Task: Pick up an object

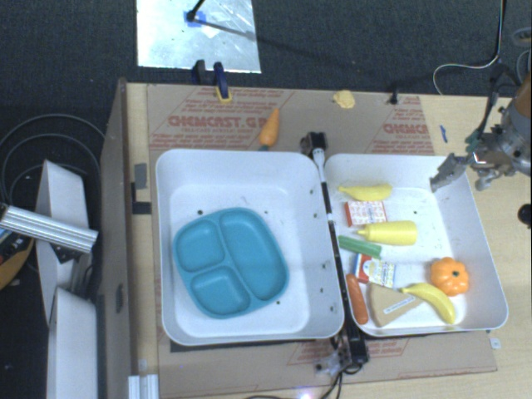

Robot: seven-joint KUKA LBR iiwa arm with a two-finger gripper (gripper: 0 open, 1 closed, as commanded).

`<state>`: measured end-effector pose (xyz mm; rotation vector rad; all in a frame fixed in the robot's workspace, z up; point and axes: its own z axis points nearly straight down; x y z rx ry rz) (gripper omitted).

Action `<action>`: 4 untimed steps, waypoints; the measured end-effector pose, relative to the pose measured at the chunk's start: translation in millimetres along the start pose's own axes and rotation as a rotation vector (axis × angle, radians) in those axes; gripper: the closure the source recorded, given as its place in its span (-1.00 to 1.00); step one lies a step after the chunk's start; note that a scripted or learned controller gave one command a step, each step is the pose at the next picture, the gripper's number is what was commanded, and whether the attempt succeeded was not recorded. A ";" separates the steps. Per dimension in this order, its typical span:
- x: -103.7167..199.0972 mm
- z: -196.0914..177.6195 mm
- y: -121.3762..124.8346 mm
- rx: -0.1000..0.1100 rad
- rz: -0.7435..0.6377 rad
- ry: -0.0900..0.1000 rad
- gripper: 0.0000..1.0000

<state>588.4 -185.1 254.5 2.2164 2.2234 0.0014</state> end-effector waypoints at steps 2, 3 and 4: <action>77.2 148.0 -11.3 -0.022 0.003 -0.005 -1.00; 93.0 156.2 -23.4 -0.037 0.006 -0.014 -1.00; 84.9 156.5 -17.5 -0.030 -0.001 0.005 -1.00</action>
